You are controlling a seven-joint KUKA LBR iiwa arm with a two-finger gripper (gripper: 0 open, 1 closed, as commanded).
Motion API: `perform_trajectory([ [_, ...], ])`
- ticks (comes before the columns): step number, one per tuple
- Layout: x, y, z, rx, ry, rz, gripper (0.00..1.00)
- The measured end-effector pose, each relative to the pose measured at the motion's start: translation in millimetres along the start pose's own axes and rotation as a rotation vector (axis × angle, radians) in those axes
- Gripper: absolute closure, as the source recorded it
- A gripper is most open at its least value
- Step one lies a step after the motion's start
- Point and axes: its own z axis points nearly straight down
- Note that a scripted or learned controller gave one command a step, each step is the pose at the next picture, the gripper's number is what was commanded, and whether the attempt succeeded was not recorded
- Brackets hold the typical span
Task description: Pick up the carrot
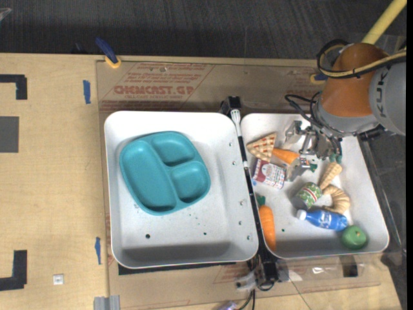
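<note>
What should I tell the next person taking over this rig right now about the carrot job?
Gripper: low over the upper middle of the right bin, among the toys there; whether it is open or shut cannot be told from this view.
Carrot: lying along the right bin's left wall, near the front, well apart from the gripper.
Other things: a pizza slice and a small carton lie near the gripper; a blue bottle and a green apple sit toward the front right. A teal divided plate is in the left bin.
Done: nothing yet; the carrot is not lifted.
Left: move to the carrot, grasp it, lift.
</note>
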Motion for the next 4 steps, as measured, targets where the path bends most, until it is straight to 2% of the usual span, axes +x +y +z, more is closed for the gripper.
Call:
perform_trajectory([
  [1,-16.6,1.3,0.2,0.005,-0.001,0.303,0.00],
  [2,-20.3,2.9,-14.3,0.004,-0.014,0.300,1.00],
  [3,34.7,29.4,-3.4,0.003,-0.007,-0.181,1.00],
  [4,104.6,97.3,-102.1,-0.002,-0.006,-0.188,1.00],
])
